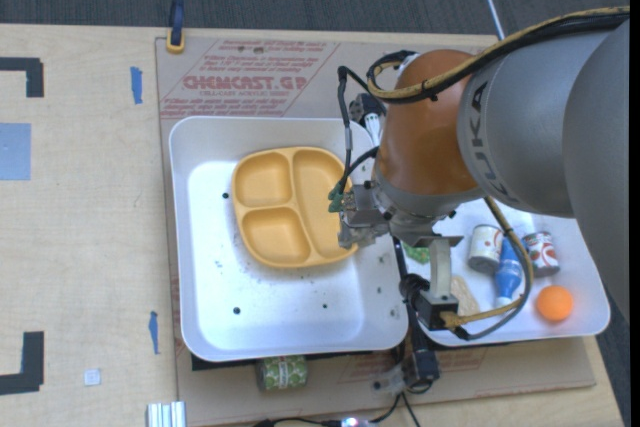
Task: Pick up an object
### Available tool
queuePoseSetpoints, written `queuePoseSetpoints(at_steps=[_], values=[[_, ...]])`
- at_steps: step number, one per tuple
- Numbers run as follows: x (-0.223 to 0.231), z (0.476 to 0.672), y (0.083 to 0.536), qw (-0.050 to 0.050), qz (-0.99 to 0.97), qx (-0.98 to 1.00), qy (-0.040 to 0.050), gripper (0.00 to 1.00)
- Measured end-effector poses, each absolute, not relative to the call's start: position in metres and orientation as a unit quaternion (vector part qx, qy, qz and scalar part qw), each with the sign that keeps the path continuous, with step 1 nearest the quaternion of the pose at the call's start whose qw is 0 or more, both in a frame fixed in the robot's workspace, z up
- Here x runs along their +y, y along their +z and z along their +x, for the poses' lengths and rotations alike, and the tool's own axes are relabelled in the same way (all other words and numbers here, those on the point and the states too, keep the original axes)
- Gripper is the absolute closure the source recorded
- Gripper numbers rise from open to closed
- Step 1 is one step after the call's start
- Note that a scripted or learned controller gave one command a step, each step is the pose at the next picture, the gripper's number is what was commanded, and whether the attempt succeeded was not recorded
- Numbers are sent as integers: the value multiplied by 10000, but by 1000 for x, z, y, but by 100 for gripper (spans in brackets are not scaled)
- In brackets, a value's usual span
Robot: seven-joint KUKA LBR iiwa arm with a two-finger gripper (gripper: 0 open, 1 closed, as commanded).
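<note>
A yellow divided plate [280, 205] lies in the upper middle of the left bin [185, 245]. My gripper [350, 218] hangs below the orange wrist band, right at the plate's right edge, and the wrist body hides most of it from above. In the right bin [592, 317] lie an orange ball [554, 303], a blue bottle-like object [508, 277], a small white can [485, 248] and a red-and-white can [543, 253]. Under the arm, a bit of a green item [418, 253] and a beige piece [465, 295] peek out.
The arm covers the seam between the bins and the left part of the right bin. A green can [283, 373] lies outside the bins at the front edge. Cables [470, 315] dangle from the wrist over the right bin. Bare white floor lies in front of the plate.
</note>
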State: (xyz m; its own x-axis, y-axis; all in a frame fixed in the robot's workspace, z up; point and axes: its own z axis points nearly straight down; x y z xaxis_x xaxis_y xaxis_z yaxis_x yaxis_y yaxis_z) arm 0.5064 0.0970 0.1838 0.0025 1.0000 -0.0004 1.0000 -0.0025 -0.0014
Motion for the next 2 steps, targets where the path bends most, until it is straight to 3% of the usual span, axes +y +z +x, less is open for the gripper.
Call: queuePoseSetpoints(at_steps=[1,2], values=[[37,481,185,5,-7078,-7065,2,100],[-46,480,185,-5,-7079,-7063,-2,100]])
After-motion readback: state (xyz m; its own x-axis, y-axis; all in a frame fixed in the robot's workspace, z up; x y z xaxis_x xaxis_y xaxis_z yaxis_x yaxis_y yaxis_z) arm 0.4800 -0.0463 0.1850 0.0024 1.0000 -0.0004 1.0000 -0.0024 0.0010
